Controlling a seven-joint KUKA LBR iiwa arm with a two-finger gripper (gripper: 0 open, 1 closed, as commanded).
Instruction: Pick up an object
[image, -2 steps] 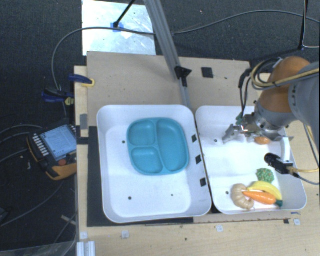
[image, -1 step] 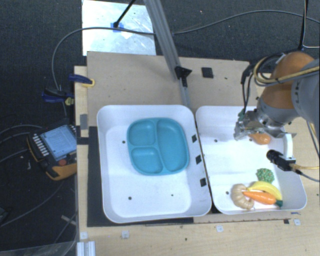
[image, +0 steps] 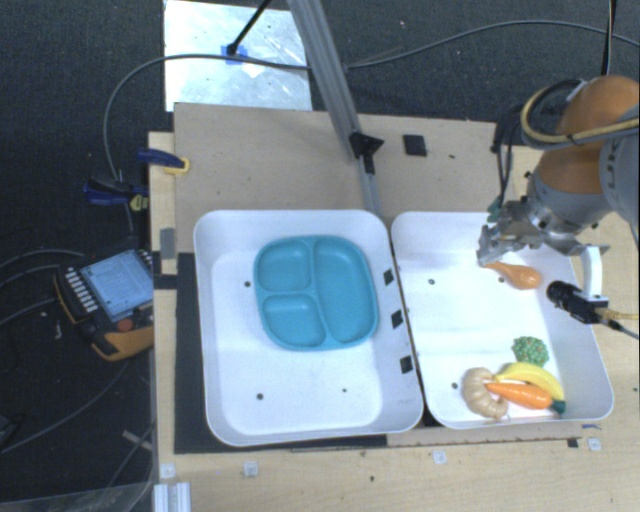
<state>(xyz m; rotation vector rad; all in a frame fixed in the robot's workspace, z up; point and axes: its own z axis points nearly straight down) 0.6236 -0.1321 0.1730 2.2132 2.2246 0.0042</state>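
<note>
My gripper (image: 494, 244) hangs over the far part of the right bin (image: 440, 330), below the grey arm with its orange band. An orange-brown toy drumstick (image: 516, 272) lies just right of and below the gripper tip, touching or nearly touching it; I cannot tell whether it is gripped. At the bin's near right corner lie a green broccoli (image: 530, 350), a yellow banana (image: 535, 376), an orange carrot (image: 520, 394) and a tan lumpy piece (image: 483, 392), packed together.
The left bin (image: 230, 390) holds a blue divided plate (image: 315, 292). A black-and-white part (image: 575, 298) of the arm hangs over the right bin's right rim. A grey pole (image: 335, 90) slants across the back of the bench.
</note>
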